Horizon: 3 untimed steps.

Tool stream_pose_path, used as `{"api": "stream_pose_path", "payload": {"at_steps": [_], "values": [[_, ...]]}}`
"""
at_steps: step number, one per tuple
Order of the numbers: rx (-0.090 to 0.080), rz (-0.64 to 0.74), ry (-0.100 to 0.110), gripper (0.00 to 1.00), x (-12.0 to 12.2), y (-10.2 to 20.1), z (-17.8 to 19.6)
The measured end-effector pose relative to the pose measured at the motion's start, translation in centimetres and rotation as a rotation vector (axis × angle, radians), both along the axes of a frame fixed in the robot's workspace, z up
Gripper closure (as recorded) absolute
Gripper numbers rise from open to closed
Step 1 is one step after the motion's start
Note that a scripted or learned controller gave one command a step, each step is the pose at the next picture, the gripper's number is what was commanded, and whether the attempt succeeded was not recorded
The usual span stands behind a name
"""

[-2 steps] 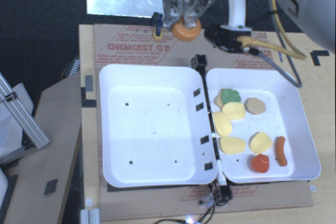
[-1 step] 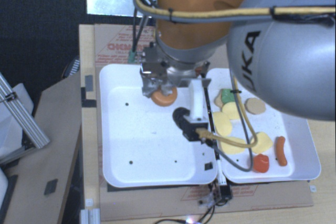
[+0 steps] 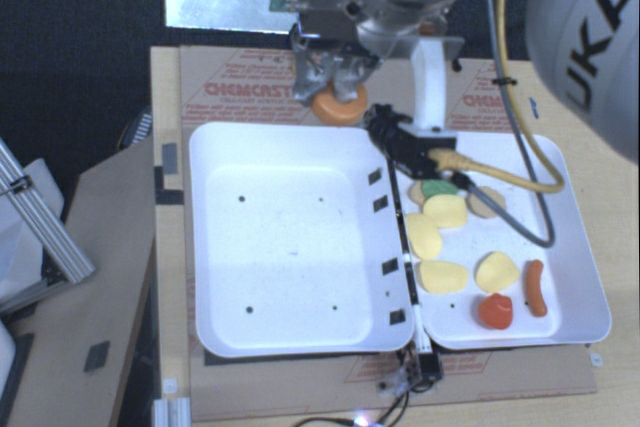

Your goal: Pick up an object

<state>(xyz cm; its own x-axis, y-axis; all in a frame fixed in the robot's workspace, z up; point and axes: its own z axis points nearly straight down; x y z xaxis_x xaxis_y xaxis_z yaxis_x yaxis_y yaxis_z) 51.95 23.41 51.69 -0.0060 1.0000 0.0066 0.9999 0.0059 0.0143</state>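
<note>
The hand [image 3: 335,87] hangs over the far rim of the left shallow white plastic bin [image 3: 215,245], its fingers closed around a round orange plastic piece [image 3: 339,106] that juts just below them.

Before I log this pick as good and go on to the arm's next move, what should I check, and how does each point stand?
1. Object between the fingers: ok. The gripper has an orange round piece held at its tips.
2. Object lifted off the bins: ok, it hangs above the left bin's far rim.
3. Grip secure: cannot tell, most of the piece sits below the fingers.
4. Other items undisturbed: ok. Yellow pieces, a red piece and a sausage-shaped piece lie in the right bin.
5. Cables free: cannot tell, the yellow cable runs over the right bin.
</note>
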Motion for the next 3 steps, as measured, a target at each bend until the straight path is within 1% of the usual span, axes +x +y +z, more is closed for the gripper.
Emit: {"api": "stream_pose_path", "payload": {"at_steps": [1,2,3], "values": [[-0.005,-0.001,0.012,1.0,-3.3,0.0,1.9],[-0.013,-0.01,0.028,1.0,-3.0,-7.3,-24.7],[-0.004,0.002,0.011,1.0,-3.3,-2.2,-21.2]]}}
